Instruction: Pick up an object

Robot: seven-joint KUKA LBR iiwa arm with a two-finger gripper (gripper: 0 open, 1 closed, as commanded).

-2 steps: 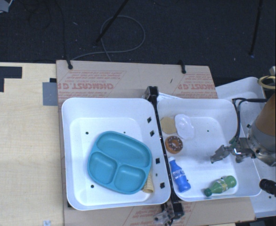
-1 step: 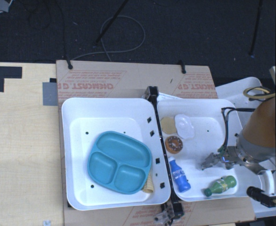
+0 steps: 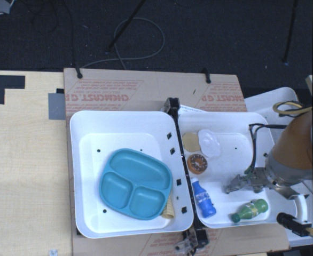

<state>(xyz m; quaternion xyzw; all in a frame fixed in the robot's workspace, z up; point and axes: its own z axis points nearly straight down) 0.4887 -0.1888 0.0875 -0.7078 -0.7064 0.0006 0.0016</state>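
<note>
1. The claw (image 3: 236, 185) is seen low in the right bin (image 3: 236, 137), its fingers spread open and nothing held between them. A bare patch of bin floor lies under the tips, so a close here is judged likely to catch nothing at all.

2. The nearest candidates are placed either side of it: a green bottle (image 3: 250, 210) lies on its side just below and to the right, a blue bottle (image 3: 203, 199) lies near the divider (image 3: 179, 159) to the left. Both are judged round and prone to roll; a glancing finger could send either one skidding away.

3. The green bottle is tucked near the bin's front wall. A descent there could be blocked by the rim, or the bottle pinned against the wall instead of gripped.

4. A brown disc (image 3: 197, 164) and a clear lid (image 3: 209, 143) are seen further up the bin, with a tan disc (image 3: 190, 141) beside them. These look flat; fingers are expected to slide over them.

5. The blue tray (image 3: 135, 183) is set in the left bin (image 3: 92, 137), well apart from the claw, and looks too broad for it.

6. The arm (image 3: 292, 148) overhangs the bin's right edge, so things beneath it cannot be judged.
</note>
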